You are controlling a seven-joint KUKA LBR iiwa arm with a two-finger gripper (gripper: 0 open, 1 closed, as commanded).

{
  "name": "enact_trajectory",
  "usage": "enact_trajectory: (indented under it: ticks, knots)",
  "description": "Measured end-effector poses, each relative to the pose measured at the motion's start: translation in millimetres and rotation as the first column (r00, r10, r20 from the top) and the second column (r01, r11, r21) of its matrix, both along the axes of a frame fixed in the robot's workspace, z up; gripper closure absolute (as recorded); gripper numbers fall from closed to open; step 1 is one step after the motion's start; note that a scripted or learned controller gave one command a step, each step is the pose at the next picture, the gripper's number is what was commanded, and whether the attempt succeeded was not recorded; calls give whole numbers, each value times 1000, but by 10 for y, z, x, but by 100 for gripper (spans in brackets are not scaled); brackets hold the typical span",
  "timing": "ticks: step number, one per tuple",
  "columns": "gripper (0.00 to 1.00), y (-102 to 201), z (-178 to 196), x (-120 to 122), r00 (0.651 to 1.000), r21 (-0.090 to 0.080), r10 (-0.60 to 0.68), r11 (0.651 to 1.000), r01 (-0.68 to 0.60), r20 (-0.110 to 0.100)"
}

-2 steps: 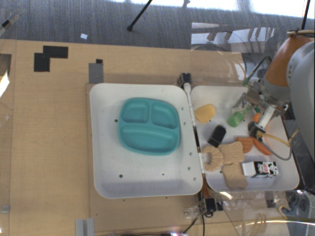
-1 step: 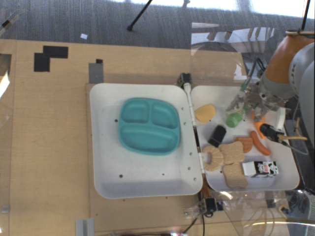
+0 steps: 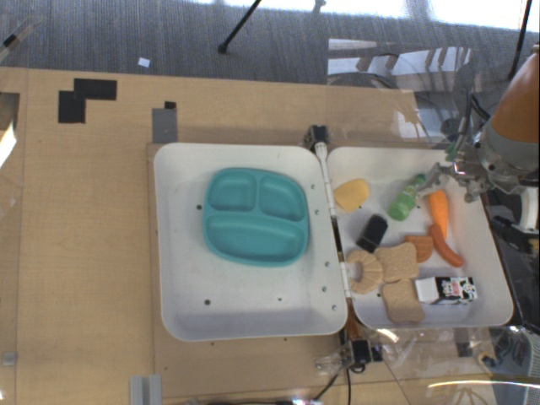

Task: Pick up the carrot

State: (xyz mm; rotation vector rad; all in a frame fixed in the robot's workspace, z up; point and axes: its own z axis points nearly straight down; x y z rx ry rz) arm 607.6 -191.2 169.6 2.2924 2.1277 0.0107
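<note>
Fingers of the gripper (image 3: 462, 174): state cannot be told, since the metal parts at the wrist are small and cluttered against the right bin's far rim. Nothing is seen held between them. The gripper is placed at the upper right of the right bin (image 3: 498, 298), just above and right of the carrot (image 3: 439, 213).

Carrot: orange, smooth, tapered, laid lengthwise in the right bin's upper right part, its thick end towards the far rim. It is seen lying on the bin floor, near the gripper but not gripped.

Right bin, shallow, white, glossy plastic, rounded corners. Held in it:
- bottle (image 3: 407, 197), green, cylindrical, tilted, left of the carrot;
- lemon (image 3: 351, 194), yellow, rounded, matt, near the left wall;
- block (image 3: 371, 233), black, oblong, below the lemon;
- sausage (image 3: 447, 252), orange-red, curved, just below the carrot's tip;
- bread (image 3: 397, 262), tan, squarish, rough-surfaced, with a second similar slice (image 3: 403, 301) below it;
- cookie (image 3: 365, 272), pale, round, ridged edge, touching the bread's left side;
- carton (image 3: 446, 290), small, white with black patches, boxy, at the lower right.

Left bin (image 3: 181, 310), same white plastic, with small holes dotted in its floor. Held in it:
- tray (image 3: 255, 216), teal, smooth, rounded rectangle, divided into three compartments, two small at the far side and one long at the near side.

Both bins are set side by side on a pale wooden bench (image 3: 76, 251).
</note>
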Motion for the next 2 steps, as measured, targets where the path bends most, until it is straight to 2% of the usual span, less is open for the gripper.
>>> enact_trajectory:
  ticks: [1,2]
  knots:
    - [0,-27,-759,-56,1000,6,13,1000,-13,-18]
    - [100,-22,-583,0,1000,1,16,1000,-16,-1]
